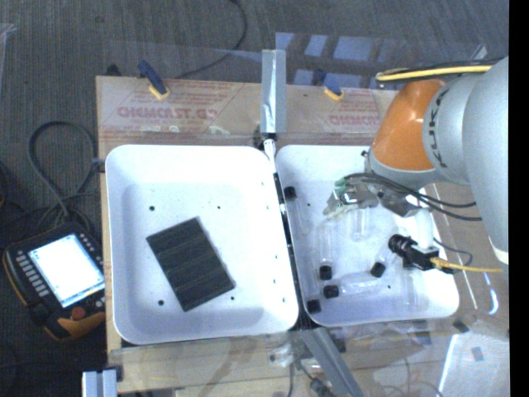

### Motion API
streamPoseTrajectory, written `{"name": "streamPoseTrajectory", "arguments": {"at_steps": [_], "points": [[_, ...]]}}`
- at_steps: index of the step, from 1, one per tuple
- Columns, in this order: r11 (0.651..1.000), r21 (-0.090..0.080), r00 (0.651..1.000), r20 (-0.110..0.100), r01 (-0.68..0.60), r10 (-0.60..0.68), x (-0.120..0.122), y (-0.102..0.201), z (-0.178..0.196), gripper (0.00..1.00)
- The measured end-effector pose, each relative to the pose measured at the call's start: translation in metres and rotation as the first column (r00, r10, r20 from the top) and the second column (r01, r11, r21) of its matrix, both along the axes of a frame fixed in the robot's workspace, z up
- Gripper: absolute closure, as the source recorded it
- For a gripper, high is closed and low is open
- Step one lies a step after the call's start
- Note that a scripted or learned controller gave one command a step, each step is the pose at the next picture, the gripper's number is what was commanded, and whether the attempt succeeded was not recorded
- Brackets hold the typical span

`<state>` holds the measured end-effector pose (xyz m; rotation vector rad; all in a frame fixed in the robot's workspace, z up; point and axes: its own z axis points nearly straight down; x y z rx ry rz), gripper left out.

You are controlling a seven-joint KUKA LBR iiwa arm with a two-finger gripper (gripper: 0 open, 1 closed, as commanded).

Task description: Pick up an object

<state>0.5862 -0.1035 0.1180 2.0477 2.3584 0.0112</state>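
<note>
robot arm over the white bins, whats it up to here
The grey and orange arm reaches in from the right over the right bin, its gripper low above some clear plastic pieces with black caps. Nothing visibly sits between its fingers. The left bin holds a dark ribbed slab, lying flat and untouched.

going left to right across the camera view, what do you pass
Handheld screen unit on the floor → dark ribbed slab in the left bin → right bin with small clear bottles → gripper → orange band of the arm.
</note>
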Motion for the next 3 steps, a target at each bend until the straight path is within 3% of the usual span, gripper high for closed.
{"name": "streamPoseTrajectory", "arguments": {"at_steps": [1, 2, 3], "points": [[1.000, 0.000, 1.000, 0.000, 0.000, 0.000, 0.000, 0.000, 0.009, 1.00], [1.000, 0.000, 1.000, 0.000, 0.000, 0.000, 0.000, 0.000, 0.008, 0.00], [0.997, -0.007, 0.997, -0.001, -0.076, 0.076, -0.017, -0.004, -0.027, 0.00]]}}
